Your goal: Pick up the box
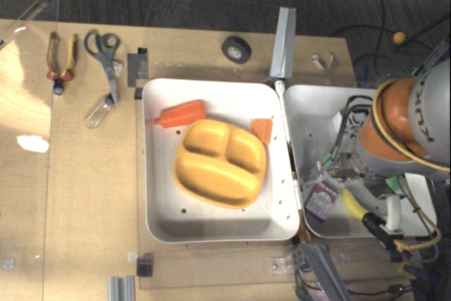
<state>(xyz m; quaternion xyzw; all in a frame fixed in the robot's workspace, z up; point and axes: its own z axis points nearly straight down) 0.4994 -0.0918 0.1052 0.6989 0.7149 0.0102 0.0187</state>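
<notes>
The box (320,202) is a small purple and white carton lying in the right bin (310,106), near its front left corner. My gripper (330,170) hangs low over that bin, just behind the box and close to it. The grey arm with its orange band (394,125) covers much of the right bin behind the gripper. Nothing shows as held.
The left bin (156,218) holds a large yellow divided tray (220,162), an orange carrot-shaped toy (180,113) and a small orange piece (262,129). Scissors (106,56), pliers (60,60) and a tape roll (236,48) lie on the bench behind the bins.
</notes>
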